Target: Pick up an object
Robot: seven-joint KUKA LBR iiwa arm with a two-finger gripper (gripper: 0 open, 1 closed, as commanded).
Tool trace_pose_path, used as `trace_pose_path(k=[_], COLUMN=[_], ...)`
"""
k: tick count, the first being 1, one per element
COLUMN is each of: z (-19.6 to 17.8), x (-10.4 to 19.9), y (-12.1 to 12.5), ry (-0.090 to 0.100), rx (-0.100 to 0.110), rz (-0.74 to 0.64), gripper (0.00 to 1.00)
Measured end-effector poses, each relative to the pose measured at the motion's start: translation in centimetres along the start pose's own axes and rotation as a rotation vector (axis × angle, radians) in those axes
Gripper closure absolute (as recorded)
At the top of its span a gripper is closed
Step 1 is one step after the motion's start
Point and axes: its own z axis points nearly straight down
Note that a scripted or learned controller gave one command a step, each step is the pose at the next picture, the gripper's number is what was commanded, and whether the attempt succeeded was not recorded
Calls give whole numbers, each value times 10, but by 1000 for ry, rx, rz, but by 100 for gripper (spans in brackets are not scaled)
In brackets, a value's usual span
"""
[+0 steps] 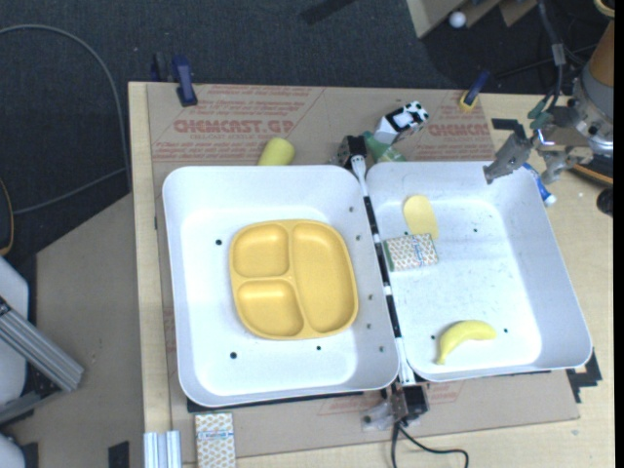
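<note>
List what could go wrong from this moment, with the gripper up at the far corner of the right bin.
1. The gripper sits by the right bin's rim, so a straight descent might strike the rim.
2. The yellow block touches the patterned box; grasping one may nudge the other.
3. The banana is curved and lies flat, so it might slip out.

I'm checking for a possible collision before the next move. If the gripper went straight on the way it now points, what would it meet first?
The gripper sits at the far right corner of the right bin, pointing down. Going straight on, it would most likely meet the bin's bare white floor or rim near that corner first, though depth is hard to judge.
</note>
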Motion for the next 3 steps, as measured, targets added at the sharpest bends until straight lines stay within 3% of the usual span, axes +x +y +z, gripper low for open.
trace_pose_path(k=[1, 2, 3], z=[101, 186, 175], x=[53, 68, 68], y=[3, 28, 29], ry=[1, 0, 0], rx=[1, 1, -1], rz=[-1, -1, -1], gripper=[0, 0, 100])
